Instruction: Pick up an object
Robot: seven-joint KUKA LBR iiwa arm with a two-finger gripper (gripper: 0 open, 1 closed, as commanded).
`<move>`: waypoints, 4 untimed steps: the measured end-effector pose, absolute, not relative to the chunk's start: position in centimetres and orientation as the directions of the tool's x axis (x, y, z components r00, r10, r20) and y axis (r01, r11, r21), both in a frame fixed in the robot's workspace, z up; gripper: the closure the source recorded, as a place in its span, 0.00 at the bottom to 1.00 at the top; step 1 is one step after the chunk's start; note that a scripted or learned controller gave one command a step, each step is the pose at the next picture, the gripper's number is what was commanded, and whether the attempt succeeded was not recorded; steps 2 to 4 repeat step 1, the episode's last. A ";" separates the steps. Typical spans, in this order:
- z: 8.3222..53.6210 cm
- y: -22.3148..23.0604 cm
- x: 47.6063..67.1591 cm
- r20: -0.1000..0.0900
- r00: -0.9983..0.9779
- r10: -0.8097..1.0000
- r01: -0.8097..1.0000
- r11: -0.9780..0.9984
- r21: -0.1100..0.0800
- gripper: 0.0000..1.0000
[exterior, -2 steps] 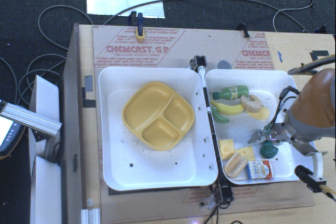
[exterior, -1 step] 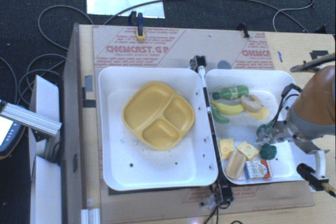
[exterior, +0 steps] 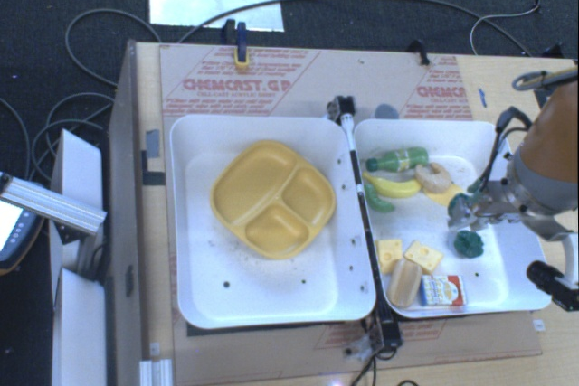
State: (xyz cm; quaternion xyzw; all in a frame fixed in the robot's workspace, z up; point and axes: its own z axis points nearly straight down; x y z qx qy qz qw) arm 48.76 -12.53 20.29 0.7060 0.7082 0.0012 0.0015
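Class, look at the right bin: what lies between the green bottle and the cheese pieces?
In the camera view, the banana lies between the green bottle and the cheese pieces.

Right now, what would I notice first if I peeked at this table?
Probably the big yellow plate with compartments, alone in the left white bin. Next, the pile of toy food in the right bin: a green bottle, a banana, cheese cubes. The robot's gripper hovers just above a small green toy.

Divided plate (exterior: 274,198) in left bin (exterior: 204,285); right bin (exterior: 507,285) has bottle (exterior: 396,161) at 11 o'clock, carton (exterior: 441,290) at 6.
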 end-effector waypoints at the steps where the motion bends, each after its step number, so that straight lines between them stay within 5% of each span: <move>1: 18.4 -7.9 57.6 0.001 -0.004 1.000 1.000 0.004 0.002 1.00; 4: 18.4 -7.9 57.6 0.001 -0.004 1.000 1.000 0.004 0.002 1.00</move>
